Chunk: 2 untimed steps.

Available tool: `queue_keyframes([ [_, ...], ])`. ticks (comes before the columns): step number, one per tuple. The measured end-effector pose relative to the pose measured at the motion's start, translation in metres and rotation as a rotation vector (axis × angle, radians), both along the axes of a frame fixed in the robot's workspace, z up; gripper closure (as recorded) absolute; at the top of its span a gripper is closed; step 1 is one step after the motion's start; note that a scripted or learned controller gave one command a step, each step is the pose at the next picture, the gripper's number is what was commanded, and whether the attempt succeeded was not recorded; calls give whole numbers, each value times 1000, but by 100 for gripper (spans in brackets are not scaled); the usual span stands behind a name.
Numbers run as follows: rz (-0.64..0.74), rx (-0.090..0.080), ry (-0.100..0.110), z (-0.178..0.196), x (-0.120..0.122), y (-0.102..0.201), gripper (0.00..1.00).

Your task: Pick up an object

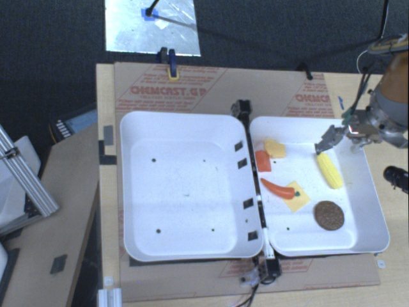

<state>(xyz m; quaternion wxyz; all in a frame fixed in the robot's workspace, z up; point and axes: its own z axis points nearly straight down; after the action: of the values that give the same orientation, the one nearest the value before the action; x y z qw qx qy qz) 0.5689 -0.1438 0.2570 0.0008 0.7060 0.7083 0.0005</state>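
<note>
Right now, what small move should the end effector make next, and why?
Probably ease straight down toward the yellow toy corn cob. The end effector hangs above the cob's upper end in the right white plastic bin, and nothing shows between its fingers.

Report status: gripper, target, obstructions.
Gripper above right white bin, holding nothing. Yellow corn cob just below it, untouched. Nothing blocking.
</note>
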Motion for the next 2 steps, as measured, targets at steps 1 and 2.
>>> queue_keyframes([
  [1,-7,-6,-9,85,-11,-67,0],
  [2,4,-7,-18,214,38,-62,0],
])
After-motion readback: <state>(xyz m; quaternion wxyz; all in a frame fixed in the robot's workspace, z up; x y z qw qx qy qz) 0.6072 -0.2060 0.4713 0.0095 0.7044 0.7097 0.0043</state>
